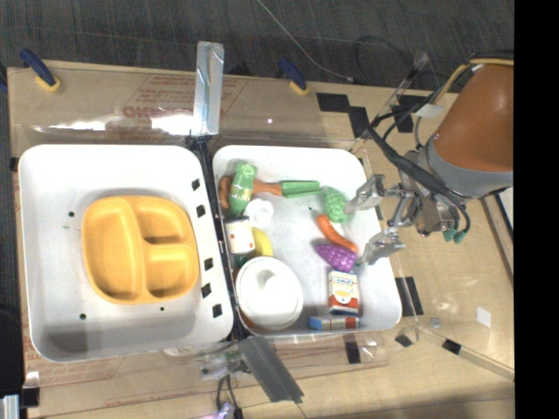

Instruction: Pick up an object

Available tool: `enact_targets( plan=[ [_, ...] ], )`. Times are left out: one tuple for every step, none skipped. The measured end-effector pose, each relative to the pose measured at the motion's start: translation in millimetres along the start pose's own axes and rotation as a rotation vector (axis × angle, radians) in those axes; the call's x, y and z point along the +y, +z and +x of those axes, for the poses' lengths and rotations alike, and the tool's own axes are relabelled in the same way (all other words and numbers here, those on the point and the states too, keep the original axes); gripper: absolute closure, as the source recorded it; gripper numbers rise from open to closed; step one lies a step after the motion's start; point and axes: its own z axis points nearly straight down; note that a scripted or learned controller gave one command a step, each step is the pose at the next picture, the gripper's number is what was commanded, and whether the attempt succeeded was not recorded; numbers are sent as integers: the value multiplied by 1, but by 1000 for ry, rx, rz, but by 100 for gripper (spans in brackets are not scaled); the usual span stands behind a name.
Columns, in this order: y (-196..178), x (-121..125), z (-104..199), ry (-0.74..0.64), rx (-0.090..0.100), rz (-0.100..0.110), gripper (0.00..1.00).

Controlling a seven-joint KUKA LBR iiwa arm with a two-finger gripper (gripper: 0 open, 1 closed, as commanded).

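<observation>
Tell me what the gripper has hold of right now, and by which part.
Nothing. The gripper hangs open over the right edge of the right bin, with no object between its fingers; the purple toy lies beside it.

Red print on the cardboard sheet (157, 94) and small carton (344, 291) is unreadable.

Left bin (44, 234): yellow divided tray (140, 247).
Right bin (288, 157): toy vegetables, white bowl (269, 291).
Gripper (374, 221): open, over right rim.

The 2 bins (52, 260) were white. The tray (140, 247) was yellow, the carrot (332, 230) orange, the grapes (336, 256) purple, the bowl (269, 292) white, the worktop (463, 321) tan.
</observation>
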Motion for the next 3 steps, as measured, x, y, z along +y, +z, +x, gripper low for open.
enact_targets(
  plan=[
    [114,-1,-26,-29,8,-4,0],
    [175,-1,-38,6,0,0,0],
    [163,1,-41,-3,-4,1,100]
  ],
)
